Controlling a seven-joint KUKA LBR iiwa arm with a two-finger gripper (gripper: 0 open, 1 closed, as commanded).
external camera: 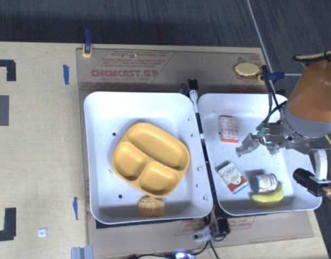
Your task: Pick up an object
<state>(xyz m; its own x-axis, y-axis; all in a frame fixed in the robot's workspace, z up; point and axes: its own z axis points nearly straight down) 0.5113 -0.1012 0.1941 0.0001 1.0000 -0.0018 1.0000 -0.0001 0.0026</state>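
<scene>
My claw [255, 143] hangs over the right bin [230, 104], fingers spread wide and nothing between them, so no pick is made yet; the pink carton [228, 128] sits just to its left, the can [264, 182] and banana [268, 197] nearer the front; choosing, descending and closing all remain.

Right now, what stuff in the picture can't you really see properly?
- Gripper, camera view: small and blurry, so its tip cannot be read clearly.
- Robot arm: cut off by the right edge.
- Can: label too small to read; the banana lies against its lower side.
- Two small boxes: print too tiny to read.
- Brown object below the yellow divided tray: too blurry to name.
</scene>
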